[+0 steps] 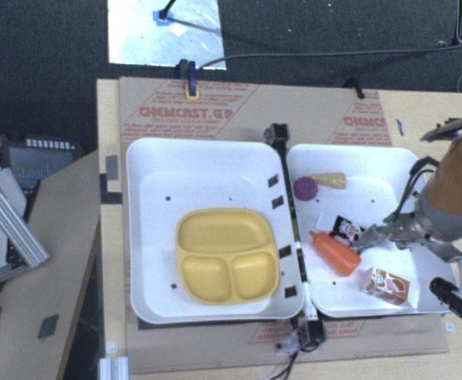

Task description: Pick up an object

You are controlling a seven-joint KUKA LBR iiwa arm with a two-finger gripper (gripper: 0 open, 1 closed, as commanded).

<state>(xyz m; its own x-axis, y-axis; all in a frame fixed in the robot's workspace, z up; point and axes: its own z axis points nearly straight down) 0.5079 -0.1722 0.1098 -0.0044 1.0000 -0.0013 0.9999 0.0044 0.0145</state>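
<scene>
**Claw low in the right bin, beside the orange bottle**

The arm [452, 192] reaches in from the right, and its claw [367, 238] hangs low over the right bin [373, 165]. Whether it is open or closed, I cannot tell from this slant; nothing can be seen caught in it.

Just to the claw's left lies a small black-and-white packet [346, 228], touching or nearly touching its tip. Below and to the left of it, an orange bottle [335, 253] lies on its side, slanted, very near the claw. A brown-and-white carton [389, 285] lies near the bin's front edge, below the claw and apart from it. Toward the back of the bin sit a purple ball [305, 187] and, touching it on the right, a tan cone-shaped piece [329, 180], both well apart from the claw.

The left bin [160, 172] holds a yellow divided tray [226, 254] with three compartments.

Under the bins, brown board [215, 105] on the bench [108, 117] carries red lettering that reads roughly "CHEMCAST", repeated at the right; print on the packet and carton is too small to read
</scene>
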